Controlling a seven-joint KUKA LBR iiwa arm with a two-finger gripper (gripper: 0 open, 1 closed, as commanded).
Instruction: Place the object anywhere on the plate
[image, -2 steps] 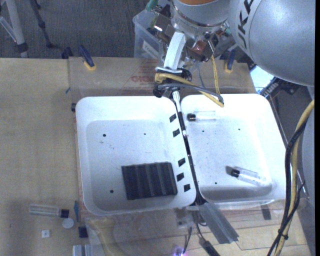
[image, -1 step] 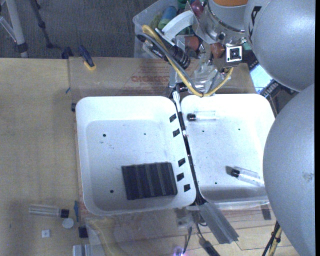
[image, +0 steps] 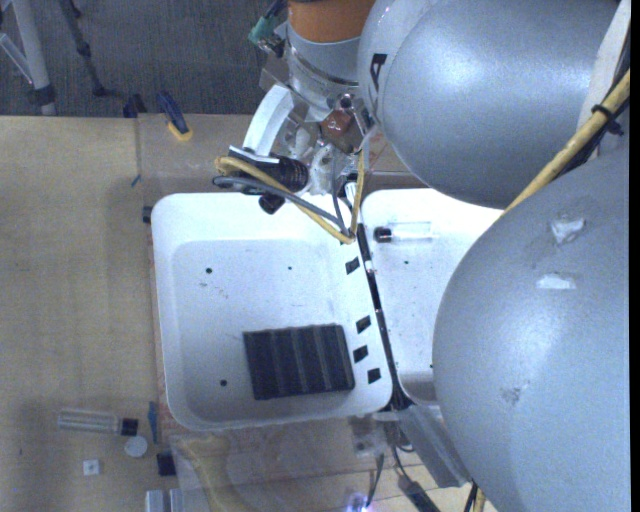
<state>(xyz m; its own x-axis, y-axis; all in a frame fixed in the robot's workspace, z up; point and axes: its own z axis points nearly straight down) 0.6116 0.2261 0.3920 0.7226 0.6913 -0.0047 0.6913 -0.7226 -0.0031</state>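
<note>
A black ribbed plate (image: 298, 361) lies flat in the left bin (image: 190, 300), near its front wall. My gripper (image: 305, 150) hangs over the back rim of that bin, close to the divide between the two bins, well behind the plate. Its head is tilted, with yellow and black cables (image: 270, 178) looping off it. A small brown roundish thing (image: 337, 123) shows at the gripper head; I cannot tell whether it is held or is part of the tool. The big grey arm links (image: 520, 300) hide most of the right bin.
A clear tube with a dark cap (image: 400, 233) lies at the back of the right bin (image: 420, 290). On the bench outside are a blue-and-yellow clip (image: 177, 118) at the back left and a tube with small parts (image: 92, 422) at the front left.
</note>
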